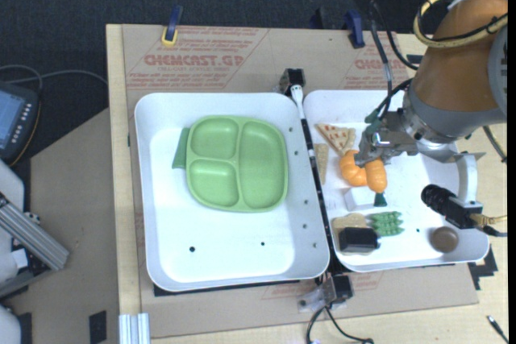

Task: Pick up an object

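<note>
My gripper (373,149) hangs low over the left half of the right bin (419,113). Directly beneath and in front of it are two orange toy pieces: a rounded one (351,167) and a carrot-like one (376,176). They lie close together, and the gripper's body hides their upper parts. Whether either piece is in the gripper's hold is unclear. A pizza slice toy (335,136) lies just left of the gripper.
The right bin also holds a small white block (355,197), a green ridged toy (388,222), a black block (357,239) with a tan piece (348,221) behind it, and a brown round thing (444,238). A green divided plate (238,163) lies in the left bin (161,189).
</note>
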`<state>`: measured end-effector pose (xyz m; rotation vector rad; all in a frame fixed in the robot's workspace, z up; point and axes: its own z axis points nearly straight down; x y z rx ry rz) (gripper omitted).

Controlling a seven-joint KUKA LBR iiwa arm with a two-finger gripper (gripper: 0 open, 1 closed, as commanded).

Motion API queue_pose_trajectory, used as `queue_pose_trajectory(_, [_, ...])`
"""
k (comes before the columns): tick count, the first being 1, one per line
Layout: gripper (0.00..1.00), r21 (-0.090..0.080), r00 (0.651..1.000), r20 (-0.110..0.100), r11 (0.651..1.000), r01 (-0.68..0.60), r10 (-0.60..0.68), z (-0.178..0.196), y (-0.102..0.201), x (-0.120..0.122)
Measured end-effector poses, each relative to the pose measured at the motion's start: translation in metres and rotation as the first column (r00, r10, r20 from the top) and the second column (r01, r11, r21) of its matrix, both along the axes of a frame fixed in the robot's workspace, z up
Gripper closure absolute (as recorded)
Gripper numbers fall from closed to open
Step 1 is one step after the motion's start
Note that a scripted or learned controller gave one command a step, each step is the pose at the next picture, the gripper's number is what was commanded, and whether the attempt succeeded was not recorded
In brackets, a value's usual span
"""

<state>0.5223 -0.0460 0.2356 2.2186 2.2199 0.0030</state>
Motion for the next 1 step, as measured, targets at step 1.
queue_pose_trajectory(1, [1.0,0.001,1.0,-0.007,1.0,0.001,-0.001,-0.0216,-0.0005,0.0026])
